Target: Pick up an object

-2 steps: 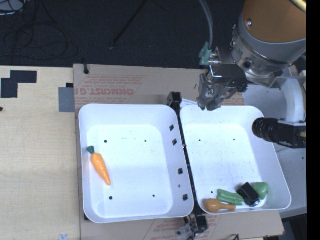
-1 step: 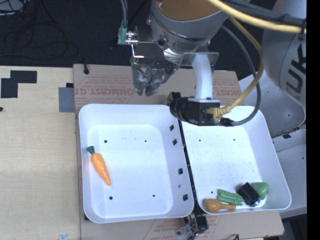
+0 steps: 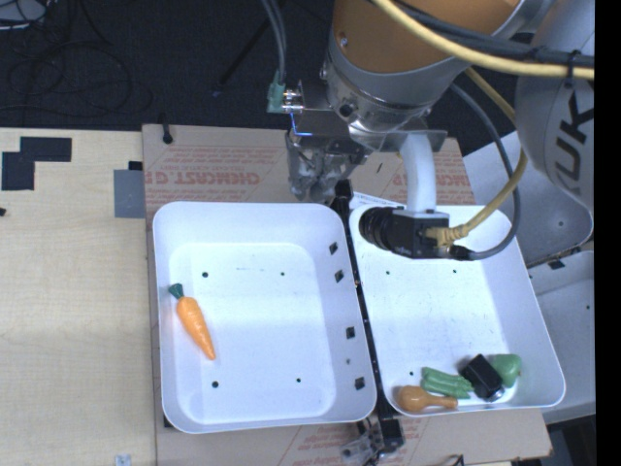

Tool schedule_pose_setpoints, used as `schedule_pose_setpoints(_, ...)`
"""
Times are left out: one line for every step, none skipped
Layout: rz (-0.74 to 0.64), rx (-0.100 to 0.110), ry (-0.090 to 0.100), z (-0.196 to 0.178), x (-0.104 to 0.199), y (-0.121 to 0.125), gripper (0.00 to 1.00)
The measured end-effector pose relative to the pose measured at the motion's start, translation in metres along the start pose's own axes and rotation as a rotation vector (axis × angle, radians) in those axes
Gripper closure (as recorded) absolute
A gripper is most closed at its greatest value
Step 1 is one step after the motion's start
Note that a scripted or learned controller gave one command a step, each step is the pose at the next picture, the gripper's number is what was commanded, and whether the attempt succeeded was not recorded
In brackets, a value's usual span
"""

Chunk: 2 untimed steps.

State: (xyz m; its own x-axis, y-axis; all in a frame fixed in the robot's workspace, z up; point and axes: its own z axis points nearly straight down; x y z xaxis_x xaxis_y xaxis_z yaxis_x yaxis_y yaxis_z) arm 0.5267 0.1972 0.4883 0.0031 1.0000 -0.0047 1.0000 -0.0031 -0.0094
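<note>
Jaws up at the far rim between the bins, nothing picked yet

My jaws [image 3: 318,178] hang over the far edge where the left bin [image 3: 243,223] and the right bin [image 3: 529,299] meet; I cannot tell how they stand. The carrot [image 3: 195,325] lies alone near the left wall of the left bin, well apart from everything, so I judge it the easiest target: I should come straight down over its middle and close across its width. The green pod [image 3: 446,382], black block [image 3: 482,376] and tan pear-shaped piece [image 3: 423,399] crowd the near right corner of the right bin, a poorer choice
</note>
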Motion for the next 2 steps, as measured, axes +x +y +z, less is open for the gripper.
schedule_pose_setpoints(0.003, -0.012, 0.002, -0.052, -0.069, 0.061, 1.00)
schedule_pose_setpoints(-0.013, -0.005, 0.005, -0.049, 0.028, 0.053, 1.00)
